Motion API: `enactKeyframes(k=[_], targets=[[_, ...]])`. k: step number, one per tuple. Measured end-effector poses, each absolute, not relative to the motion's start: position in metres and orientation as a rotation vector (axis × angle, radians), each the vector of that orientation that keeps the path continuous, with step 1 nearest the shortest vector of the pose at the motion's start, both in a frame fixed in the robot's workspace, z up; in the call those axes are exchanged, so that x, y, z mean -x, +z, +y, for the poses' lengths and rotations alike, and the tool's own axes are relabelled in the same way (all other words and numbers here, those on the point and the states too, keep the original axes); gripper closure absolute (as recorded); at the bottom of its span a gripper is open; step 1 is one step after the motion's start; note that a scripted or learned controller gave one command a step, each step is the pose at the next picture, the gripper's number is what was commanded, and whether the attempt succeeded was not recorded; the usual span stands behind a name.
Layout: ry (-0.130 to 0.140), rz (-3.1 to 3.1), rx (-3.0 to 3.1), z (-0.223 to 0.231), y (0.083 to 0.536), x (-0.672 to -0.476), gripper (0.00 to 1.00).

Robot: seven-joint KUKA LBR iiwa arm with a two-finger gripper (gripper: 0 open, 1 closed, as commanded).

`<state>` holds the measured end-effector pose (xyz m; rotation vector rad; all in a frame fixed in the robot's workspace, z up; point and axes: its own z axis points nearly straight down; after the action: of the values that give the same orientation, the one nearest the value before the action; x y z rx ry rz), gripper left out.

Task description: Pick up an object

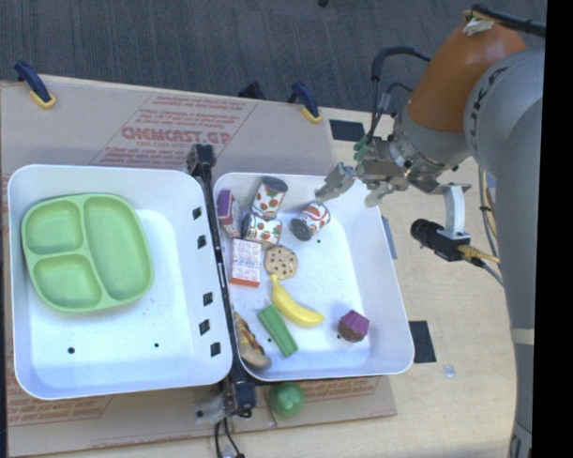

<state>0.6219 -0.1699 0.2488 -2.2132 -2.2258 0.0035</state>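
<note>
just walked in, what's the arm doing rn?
The arm's claw hangs over the top right corner of the right bin, fingers spread, with nothing between them. The nearest thing is a small red-and-white can lying just below it. The rest of the toy food sits loose in that bin: a banana, a cookie, a purple piece. The left bin holds a green divided plate. Nothing is picked up yet.
</note>
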Motion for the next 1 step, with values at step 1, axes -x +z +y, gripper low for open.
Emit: enactKeyframes(k=[1], targets=[[0.000, -2.227, 2.215, -0.1542, 0.0940, -0.5932, 0.00]])
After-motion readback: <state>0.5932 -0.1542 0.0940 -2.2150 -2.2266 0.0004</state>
